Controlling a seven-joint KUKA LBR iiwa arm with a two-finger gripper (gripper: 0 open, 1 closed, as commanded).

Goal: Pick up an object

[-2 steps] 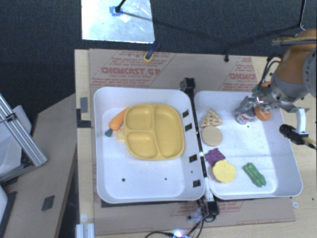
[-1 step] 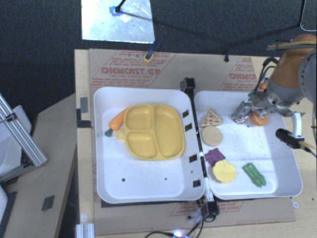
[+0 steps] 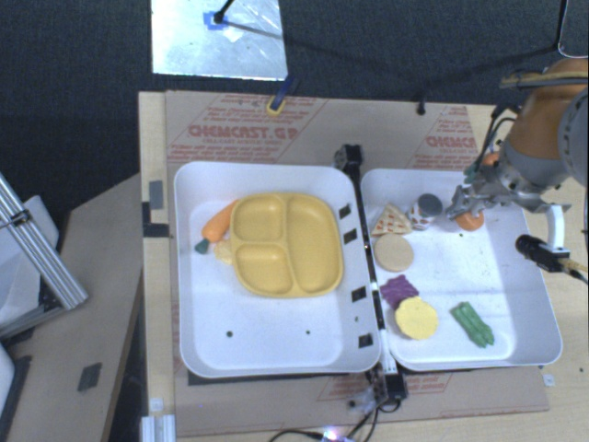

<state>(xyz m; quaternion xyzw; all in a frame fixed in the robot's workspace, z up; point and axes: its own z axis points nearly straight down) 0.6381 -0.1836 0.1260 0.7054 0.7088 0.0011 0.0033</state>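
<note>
My gripper [image 3: 466,206] hangs low over the back of the right bin [image 3: 525,288], directly above a small orange object [image 3: 471,219] that pokes out beneath it. Just to its left lie a grey and white can-like piece [image 3: 426,210] and a tan triangular wedge [image 3: 393,219]. Further forward in the same bin are a round tan disc [image 3: 394,252], a purple piece [image 3: 398,290], a yellow disc [image 3: 417,319] and a green vegetable [image 3: 472,323].
The left bin [image 3: 198,330] holds a yellow divided plate [image 3: 281,244] with an orange carrot [image 3: 218,221] at its left edge. A black divider [image 3: 363,247] runs between the bins. A black fitting [image 3: 543,251] juts over the right bin's right side.
</note>
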